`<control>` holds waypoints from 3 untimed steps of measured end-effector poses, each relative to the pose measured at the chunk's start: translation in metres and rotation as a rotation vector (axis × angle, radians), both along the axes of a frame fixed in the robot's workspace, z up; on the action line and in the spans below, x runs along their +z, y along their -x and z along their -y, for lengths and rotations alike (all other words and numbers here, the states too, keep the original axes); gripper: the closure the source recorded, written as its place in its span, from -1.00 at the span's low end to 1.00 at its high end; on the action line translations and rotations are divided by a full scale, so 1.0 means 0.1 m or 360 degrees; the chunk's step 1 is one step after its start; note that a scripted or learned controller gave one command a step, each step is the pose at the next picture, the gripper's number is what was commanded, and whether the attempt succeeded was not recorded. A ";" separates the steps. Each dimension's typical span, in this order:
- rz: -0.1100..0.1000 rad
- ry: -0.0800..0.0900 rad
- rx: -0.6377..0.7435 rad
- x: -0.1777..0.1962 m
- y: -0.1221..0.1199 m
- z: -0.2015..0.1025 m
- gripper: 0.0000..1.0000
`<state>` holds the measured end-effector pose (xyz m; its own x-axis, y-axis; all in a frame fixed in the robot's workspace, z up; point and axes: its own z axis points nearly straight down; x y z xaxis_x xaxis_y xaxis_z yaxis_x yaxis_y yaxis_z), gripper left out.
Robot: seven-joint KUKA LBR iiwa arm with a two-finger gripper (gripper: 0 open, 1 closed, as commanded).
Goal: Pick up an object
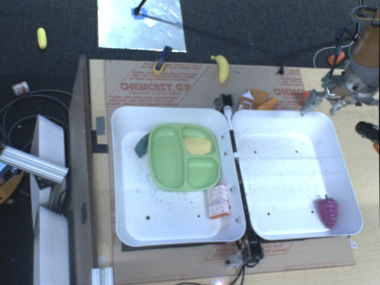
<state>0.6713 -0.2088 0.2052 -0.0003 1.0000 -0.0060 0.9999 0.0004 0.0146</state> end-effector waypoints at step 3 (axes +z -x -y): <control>-0.0030 -0.0011 0.0000 -0.98 0.30 -0.02 -1.00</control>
<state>0.6413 -0.2065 0.1077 -0.0002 1.0000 0.0010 1.0000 0.0002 -0.0042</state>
